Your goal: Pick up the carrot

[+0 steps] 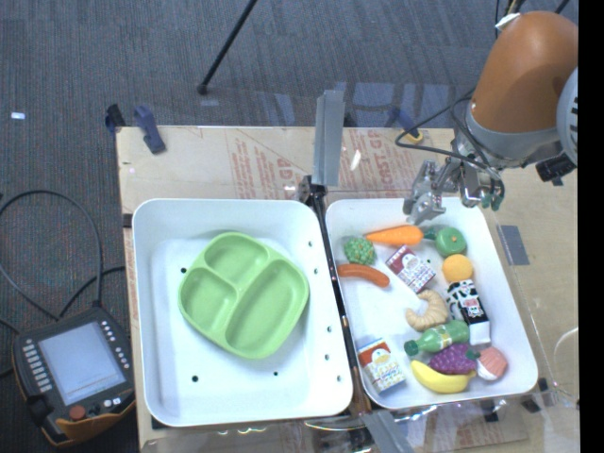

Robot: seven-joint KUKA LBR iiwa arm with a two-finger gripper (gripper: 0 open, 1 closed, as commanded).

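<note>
Gripper (427, 203) hung w/ fingers open just above carrot (394, 236); broccoli (358, 249) near, could get nudged or grabbed instead.

- The arm (525, 74) comes in from the upper right, its orange band bulging large toward the camera.
- Below it the grey wrist tapers down and leftward.
- The gripper (427, 201) hangs at the end, pointing downward, nothing between its fingers.
</note>
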